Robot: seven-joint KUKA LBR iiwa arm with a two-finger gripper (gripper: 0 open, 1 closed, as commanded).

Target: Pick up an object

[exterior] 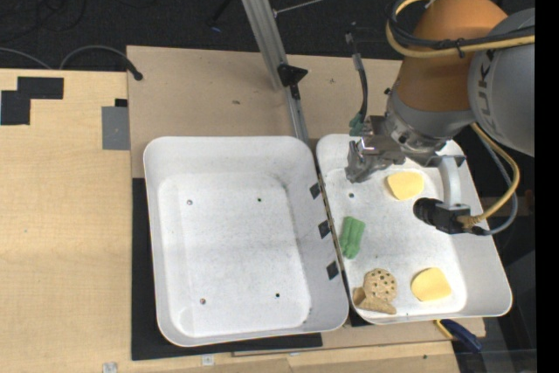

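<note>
The gripper (360, 165) hangs over the upper left corner of the right bin (489, 297), close to that bin's left wall and just right of the divide between the two bins; whether it is spread or pressed together cannot be told from this slant, and nothing is seen pinched in it. Just right of it lies a yellow round piece (405, 185), near the bin's upper part and partly under the wrist. A green object (352, 237) lies lower down, hard by the left wall with little room on that side. A speckled tan cookie-like piece (378, 289) sits at the lower left corner, touching or nearly touching the rim, and a second yellow piece (431, 284) lies near the lower edge, apart from the cookie. The middle of the right bin's floor is bare white between these things. The left bin (166, 157) offers a wide white floor with a few small dark dots. Both bins rest on a brown board (192, 92), with a pale wooden bench top (61, 214) to the left. A slanted metal rail (258, 13) rises from behind the bins, and dark floor with cables lies beyond.
</note>
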